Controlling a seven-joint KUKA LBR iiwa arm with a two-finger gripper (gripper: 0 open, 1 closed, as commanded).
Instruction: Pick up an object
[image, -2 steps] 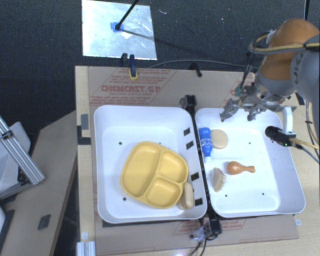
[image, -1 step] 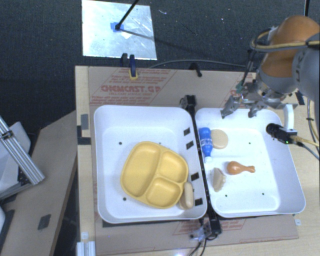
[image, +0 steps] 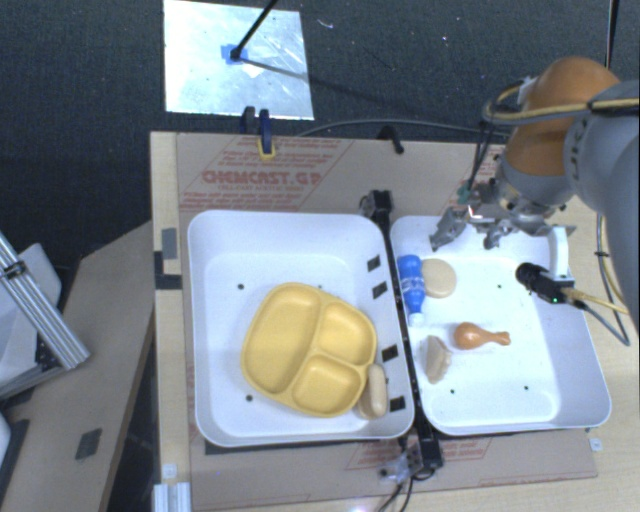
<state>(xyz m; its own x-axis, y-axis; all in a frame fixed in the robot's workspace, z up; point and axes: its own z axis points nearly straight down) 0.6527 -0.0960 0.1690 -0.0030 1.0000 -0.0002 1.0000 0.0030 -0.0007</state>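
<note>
The gripper (image: 468, 232) hangs over the far edge of the right bin (image: 575, 385), its two fingers spread apart with nothing between them. Just below it lies a pale round piece (image: 438, 277), perhaps a bun, touching a blue bottle (image: 410, 285). Farther below sit a drumstick-shaped toy (image: 480, 337) and a tan piece (image: 437, 358).
</note>
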